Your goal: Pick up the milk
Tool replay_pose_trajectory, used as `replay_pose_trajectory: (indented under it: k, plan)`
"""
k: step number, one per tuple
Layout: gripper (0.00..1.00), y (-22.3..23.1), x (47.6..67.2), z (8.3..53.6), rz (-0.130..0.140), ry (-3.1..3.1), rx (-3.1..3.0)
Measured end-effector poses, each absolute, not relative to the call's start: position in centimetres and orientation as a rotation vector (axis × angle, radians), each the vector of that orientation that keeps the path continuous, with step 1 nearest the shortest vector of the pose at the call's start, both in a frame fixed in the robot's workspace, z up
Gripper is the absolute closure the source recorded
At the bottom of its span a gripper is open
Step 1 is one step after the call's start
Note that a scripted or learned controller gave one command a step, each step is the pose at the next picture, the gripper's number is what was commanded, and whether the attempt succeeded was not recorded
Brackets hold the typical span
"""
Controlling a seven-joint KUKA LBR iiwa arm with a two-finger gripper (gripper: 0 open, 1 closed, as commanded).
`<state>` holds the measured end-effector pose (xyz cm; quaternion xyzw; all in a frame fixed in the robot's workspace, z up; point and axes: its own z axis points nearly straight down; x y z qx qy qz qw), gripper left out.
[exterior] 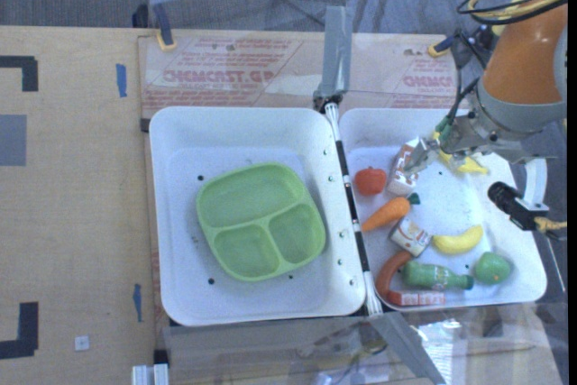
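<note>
Bottle (437,276), green, is noted lying flat at the near edge of the right bin (444,201), with a curved red piece (389,273) just to its left and a green fruit (492,267) just to its right. Banana (458,240) is recorded next behind.

Milk (410,236) is taken to be the small white carton with red print, tipped, lying between the banana and the carrot (386,214) and close to both. This identification is a judgement. A second white block (402,179) lies further back beside the tomato (370,180) and cannot be ruled out.

Plate (261,221), green and divided, is logged in the left bin (243,135).

Gripper (417,156) is seen furthest back, low over the second white block. Whether it is wide, narrow or holding anything cannot be told at this resolution. It is well apart from the carton judged to be the milk.

Handling, judged:
- The carton is expected to be a light, hollow toy.
- It should be fairly stiff, with smooth faces that may slip.
- A hold across the two flat side faces at mid-body is advised.
- Crowding by the carrot and banana leaves little room, so a nudge or a double pick is a risk.
</note>
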<state>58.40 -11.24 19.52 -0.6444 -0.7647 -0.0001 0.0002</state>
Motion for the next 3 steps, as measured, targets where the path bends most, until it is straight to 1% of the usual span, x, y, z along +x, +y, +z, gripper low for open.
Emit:
replay_pose_trajectory:
  k: [1,2,3]
  plan:
    - [0.0,-10.8,61.7,9.7,0.003,-2.313,-2.137]
    - [1.0,-10.8,61.6,10.7,0.003,-2.308,-2.136]
    - [1.0,-6.0,63.0,20.4,0.0,-2.213,-2.231]
